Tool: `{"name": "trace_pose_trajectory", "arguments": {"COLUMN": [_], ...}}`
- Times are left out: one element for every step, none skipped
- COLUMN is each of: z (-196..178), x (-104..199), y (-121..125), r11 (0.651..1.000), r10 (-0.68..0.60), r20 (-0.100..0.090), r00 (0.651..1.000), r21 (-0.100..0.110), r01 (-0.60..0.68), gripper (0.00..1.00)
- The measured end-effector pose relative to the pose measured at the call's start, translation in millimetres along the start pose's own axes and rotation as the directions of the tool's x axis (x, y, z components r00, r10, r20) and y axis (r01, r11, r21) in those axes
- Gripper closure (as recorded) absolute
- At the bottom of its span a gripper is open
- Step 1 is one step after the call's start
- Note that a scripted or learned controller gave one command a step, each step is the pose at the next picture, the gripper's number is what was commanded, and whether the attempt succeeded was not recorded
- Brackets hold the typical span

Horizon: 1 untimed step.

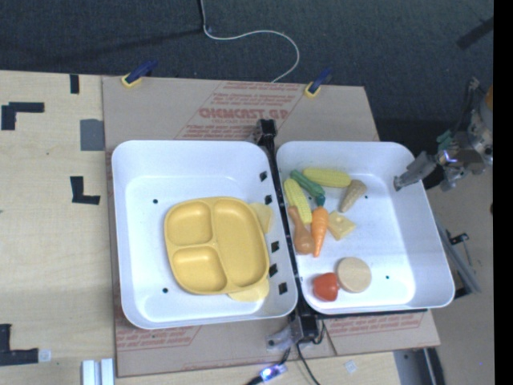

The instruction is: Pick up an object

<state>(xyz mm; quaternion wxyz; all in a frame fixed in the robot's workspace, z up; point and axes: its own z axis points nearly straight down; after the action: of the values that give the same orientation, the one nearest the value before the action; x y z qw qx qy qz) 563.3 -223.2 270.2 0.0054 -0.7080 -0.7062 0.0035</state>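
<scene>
The right white bin (417,247) holds several toy foods. A yellow corn cob (329,176) lies at the back, with a second corn (296,199) and a green piece (307,183) to its left. An orange carrot (319,229) sits mid-bin beside a pale cheese wedge (342,227) and a tan cone-shaped piece (351,195). A red tomato (325,286) and a beige round piece (353,273) lie near the front. My gripper (417,179) hangs over the bin's upper right rim, apart from all the toys, with nothing seen in it.
The left white bin (136,183) carries a yellow divided plate (216,243) with a flat yellow piece (250,292) under its front edge. Both bins rest on a cardboard sheet (232,111). A white cable (256,34) loops behind.
</scene>
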Motion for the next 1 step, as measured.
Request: {"name": "trace_pose_trajectory", "arguments": {"z": [-6.7], "x": [0.6], "y": [2.1], "r11": [1.000], "r10": [-0.004], "r20": [0.003], "r00": [1.000], "r21": [-0.011], "r01": [0.004], "gripper": [0.00]}}
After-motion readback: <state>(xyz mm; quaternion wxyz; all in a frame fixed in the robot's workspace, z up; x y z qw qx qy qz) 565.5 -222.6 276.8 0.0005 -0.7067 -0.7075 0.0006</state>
